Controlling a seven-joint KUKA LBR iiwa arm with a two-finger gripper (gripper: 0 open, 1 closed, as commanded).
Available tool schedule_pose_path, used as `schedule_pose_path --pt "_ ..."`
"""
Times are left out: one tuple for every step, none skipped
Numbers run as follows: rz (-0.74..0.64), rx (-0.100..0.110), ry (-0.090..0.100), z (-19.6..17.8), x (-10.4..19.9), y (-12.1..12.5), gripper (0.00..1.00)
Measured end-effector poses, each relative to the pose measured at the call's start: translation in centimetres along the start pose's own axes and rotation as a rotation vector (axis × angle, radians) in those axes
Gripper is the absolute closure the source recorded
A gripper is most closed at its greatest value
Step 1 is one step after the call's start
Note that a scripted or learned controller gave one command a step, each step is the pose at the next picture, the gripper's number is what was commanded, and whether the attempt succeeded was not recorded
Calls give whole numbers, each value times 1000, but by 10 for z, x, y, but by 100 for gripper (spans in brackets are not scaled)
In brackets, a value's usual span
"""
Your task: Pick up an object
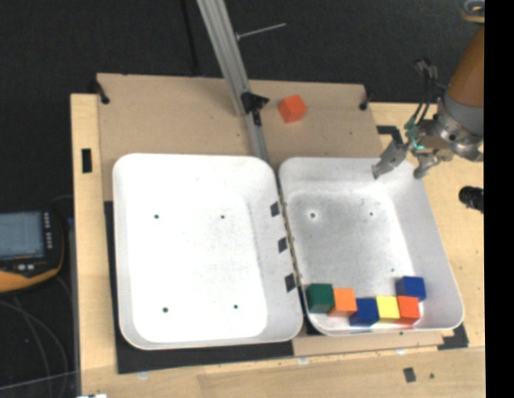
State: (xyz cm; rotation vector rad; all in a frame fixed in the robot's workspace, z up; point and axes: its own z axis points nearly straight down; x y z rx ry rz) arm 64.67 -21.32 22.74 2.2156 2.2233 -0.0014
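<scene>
Blocks (369,303) crowd the right bin (431,239) from 5 to 6 o'clock; its middle lies open. The slanted rail (228,52) crosses at 12 o'clock.

Take the right bin (366,222) as the landmark. The left bin (195,247) lies just beside it on its left, their edges touching. A row of blocks (369,302) sits inside the right bin along its near wall, packed against each other toward the near right corner. A single block (293,109) lies outside, on the board (174,114) behind the right bin's far left corner. The gripper (404,162) hangs over the right bin's far right corner. A handheld device (23,247) rests well to the left, beyond the left bin.
</scene>
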Motion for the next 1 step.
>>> schedule_pose_path --pt "0 -4 0 -14 8 24 0"
